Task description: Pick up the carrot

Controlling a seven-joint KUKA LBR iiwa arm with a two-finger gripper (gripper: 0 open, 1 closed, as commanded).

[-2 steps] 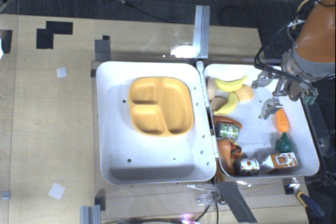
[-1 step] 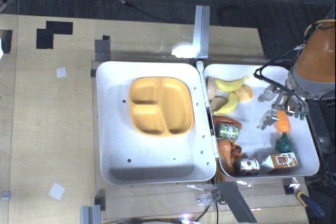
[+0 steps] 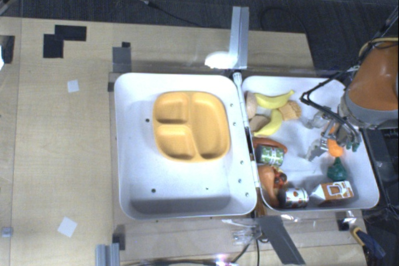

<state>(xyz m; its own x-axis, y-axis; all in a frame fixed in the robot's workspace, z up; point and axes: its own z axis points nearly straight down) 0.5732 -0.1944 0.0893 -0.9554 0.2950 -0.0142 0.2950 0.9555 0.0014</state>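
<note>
Two white bins sat side by side on the desk [image 3: 37,152]. The left bin [image 3: 134,134] held a yellow tray [image 3: 190,124]. In the right bin [image 3: 368,187], the tool [image 3: 332,141] was right over a small orange thing [image 3: 336,149], likely the carrot. I could not tell if it was gripped. Bananas [image 3: 272,108] and cans [image 3: 272,154] lay nearby.

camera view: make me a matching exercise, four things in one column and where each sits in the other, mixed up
Things:
1. yellow tray
2. bananas
3. carrot
4. juice carton

Places:
A. right bin, far left corner
B. right bin, near right corner
C. middle of the left bin
D. right bin, right side, just under the tool

Pairs: 1-C, 2-A, 3-D, 4-B
</note>
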